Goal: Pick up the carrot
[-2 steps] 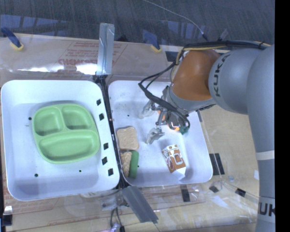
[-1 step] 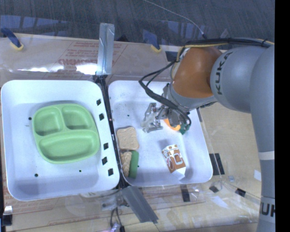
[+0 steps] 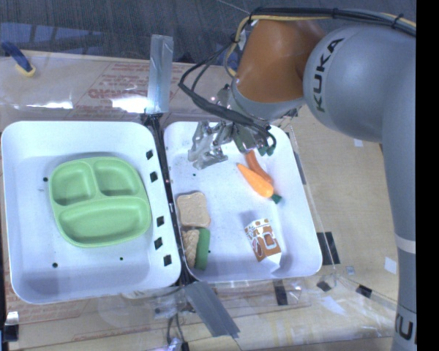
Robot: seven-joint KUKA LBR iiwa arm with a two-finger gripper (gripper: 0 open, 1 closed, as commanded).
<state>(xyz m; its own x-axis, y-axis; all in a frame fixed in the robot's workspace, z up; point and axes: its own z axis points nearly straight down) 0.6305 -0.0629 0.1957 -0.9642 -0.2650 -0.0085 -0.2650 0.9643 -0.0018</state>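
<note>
Carrot [image 3: 256, 179] lies in the right bin [image 3: 300, 258], upper-centre of the frame, long axis running diagonally from upper left to lower right, green stub at the lower-right end. A second orange-and-green piece sits just above it, touching or nearly so; cannot separate the two clearly.

End effector [image 3: 208, 146] hangs over the upper-left part of the same bin, just left of the carrot and apart from it. Nothing visible between the fingers. Metal parts overlap from this angle; spread of the fingers cannot be told.

Step in hand, as I judge it: approach, not yet aligned. To do it well, shift toward frame right and slightly down until centred over the carrot's thick middle, rotate the wrist so the fingers close across the short axis, then descend. Avoid the bin's right wall and the small carton [image 3: 264, 241] below.

Arm [image 3: 351, 72] enters from the right edge, bends across the upper frame, orange band above the wrist, wrist pointing down into the bin.
</note>
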